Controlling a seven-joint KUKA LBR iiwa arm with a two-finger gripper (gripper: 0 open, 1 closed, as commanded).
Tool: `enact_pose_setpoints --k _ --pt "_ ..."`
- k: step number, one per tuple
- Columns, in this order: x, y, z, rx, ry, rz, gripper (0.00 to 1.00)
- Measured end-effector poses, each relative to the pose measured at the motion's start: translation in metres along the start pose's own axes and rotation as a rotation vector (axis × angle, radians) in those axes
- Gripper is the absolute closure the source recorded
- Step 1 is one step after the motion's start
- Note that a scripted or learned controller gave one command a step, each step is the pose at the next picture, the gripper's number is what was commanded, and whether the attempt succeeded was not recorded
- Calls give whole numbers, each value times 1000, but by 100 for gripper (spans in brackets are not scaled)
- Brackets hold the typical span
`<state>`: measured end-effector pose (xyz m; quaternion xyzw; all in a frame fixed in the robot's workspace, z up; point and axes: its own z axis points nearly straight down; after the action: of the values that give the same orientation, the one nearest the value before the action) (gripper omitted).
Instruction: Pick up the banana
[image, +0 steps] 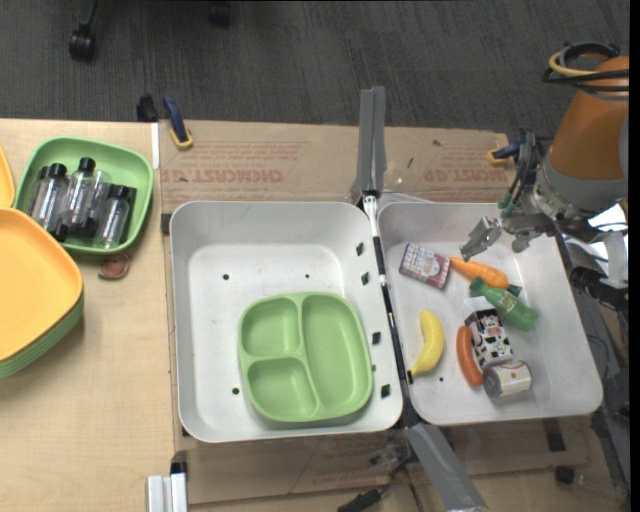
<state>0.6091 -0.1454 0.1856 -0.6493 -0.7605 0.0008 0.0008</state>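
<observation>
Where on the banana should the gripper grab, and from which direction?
Probably the banana's thick middle, coming straight down from above, with the fingers set across its narrow width. It lies flat, running up and down the view near the right bin's left wall, with bare floor on its other side.

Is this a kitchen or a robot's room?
Probably a robot lab, not a kitchen. A robot arm with a claw reaches over two white bins of toy food, like a banana, on cardboard, with office carpet behind.

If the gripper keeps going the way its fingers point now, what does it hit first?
Most likely the carrot, just below-left of the gripper; the banana lies farther on. Height is hard to judge from above.
</observation>
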Motion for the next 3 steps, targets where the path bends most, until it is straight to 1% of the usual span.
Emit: enact_pose_setpoints --k 1,2,3 --pt "47 -42 51 0 0 -97 0" --pt "55 -72 95 0 0 -83 0" --pt "53 -72 86 0 0 -78 100"
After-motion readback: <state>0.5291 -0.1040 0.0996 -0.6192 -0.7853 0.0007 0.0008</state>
